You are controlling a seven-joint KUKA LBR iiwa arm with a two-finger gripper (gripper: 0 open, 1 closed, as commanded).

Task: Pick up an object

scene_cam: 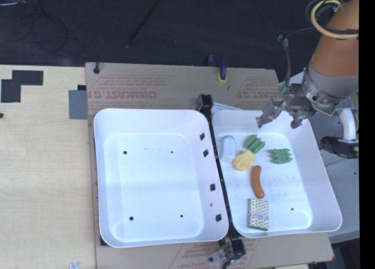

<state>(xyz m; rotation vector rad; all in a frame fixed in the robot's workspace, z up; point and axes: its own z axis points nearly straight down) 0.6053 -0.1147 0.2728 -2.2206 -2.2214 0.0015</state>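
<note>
While the tool (pixel 282 115) is held spread and empty above the right white bin (pixel 319 162), the orange sausage-shaped toy (pixel 257 181) lies mid-bin; crowded neighbours could be clipped instead.

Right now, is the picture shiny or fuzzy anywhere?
In the camera view, the left bin glows brightest, with soft glare near its front corner; the toys in the right bin cast only small, faint shadows; the end effector looks slightly blurred; the back of the scene is dark.
</note>
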